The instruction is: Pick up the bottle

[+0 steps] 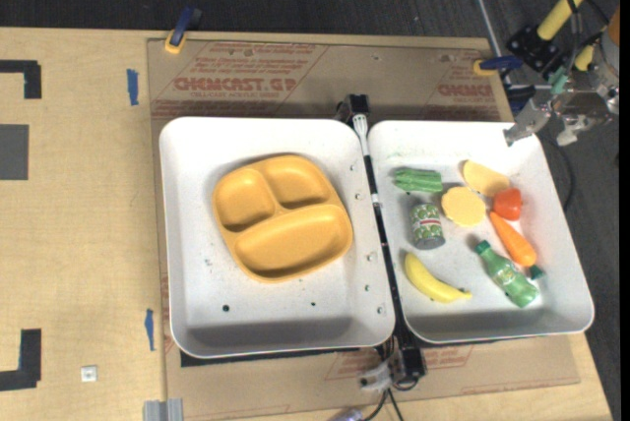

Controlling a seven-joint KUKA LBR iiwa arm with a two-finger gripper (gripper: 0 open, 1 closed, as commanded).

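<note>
You have two white bins side by side on the bench. Left bin (187,212): one yellow tray (283,214) with three sections, lying near the middle.

Right bin (566,296): the bottle (508,275), green, lies on its side near the front right corner, cap end pointing up-left toward the carrot. The carrot (514,239) lies just beside it on the right, nearly touching its upper end. A tomato (507,203) sits at the carrot's far end. A lemon slice (463,207) lies just left of the tomato, and a pale yellow wedge (483,176) sits behind it. A green pod (418,180) lies near the bin's left wall, with a small can (427,223) just in front of it. A banana (434,278) lies toward the front, left of the bottle and apart from it.

Gripper (563,114): you will find it at the right edge, above the right bin's far right corner, well apart from the bottle. Nothing shows between its parts. You cannot tell whether the pincer is apart or together; it is too small and cluttered to read.
</note>
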